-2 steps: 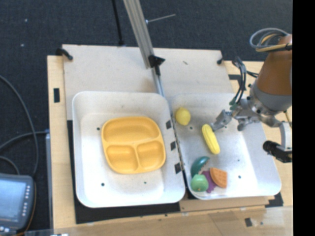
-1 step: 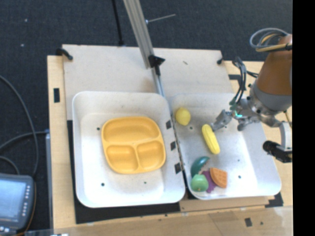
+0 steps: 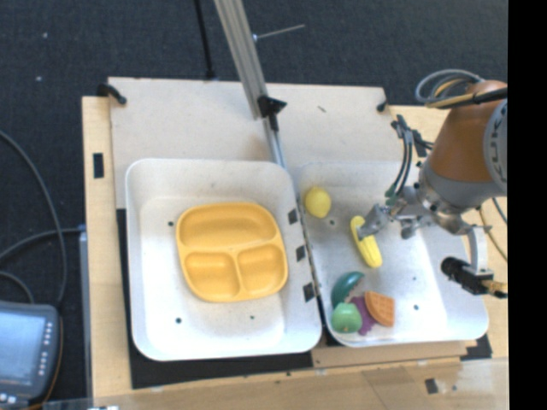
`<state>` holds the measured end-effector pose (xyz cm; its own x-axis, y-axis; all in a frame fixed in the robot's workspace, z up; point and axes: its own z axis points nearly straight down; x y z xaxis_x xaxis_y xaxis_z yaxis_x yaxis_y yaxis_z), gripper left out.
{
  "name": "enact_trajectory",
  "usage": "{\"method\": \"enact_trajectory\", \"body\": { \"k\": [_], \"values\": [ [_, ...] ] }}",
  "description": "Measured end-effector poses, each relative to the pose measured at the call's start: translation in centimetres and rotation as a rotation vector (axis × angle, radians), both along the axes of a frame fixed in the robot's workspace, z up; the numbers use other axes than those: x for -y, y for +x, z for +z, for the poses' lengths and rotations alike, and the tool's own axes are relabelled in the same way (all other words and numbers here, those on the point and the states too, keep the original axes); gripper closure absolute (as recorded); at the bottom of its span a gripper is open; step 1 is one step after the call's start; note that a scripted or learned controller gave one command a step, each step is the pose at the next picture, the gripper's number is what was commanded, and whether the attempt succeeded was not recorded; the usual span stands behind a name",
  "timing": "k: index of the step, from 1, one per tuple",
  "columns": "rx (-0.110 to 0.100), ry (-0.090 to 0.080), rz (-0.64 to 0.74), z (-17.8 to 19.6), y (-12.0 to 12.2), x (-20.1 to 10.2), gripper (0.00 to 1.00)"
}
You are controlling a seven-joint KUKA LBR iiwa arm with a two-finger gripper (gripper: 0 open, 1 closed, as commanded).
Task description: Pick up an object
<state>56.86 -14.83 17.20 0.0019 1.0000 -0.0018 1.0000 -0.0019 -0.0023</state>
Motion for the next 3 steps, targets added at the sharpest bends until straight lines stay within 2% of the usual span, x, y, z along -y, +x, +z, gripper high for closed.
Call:
{"method": "enact_trajectory", "body": {
  "k": [1,2,3],
  "values": [
    [-0.002,0.0,0.001,-4.7,-0.7,0.7,0.0],
    [0.001,0.0,0.0,-7.2,-0.7,0.9,0.0],
    [0.006,0.001,-0.005,-6.0,-0.6,0.9,1.0]
  ]
}}
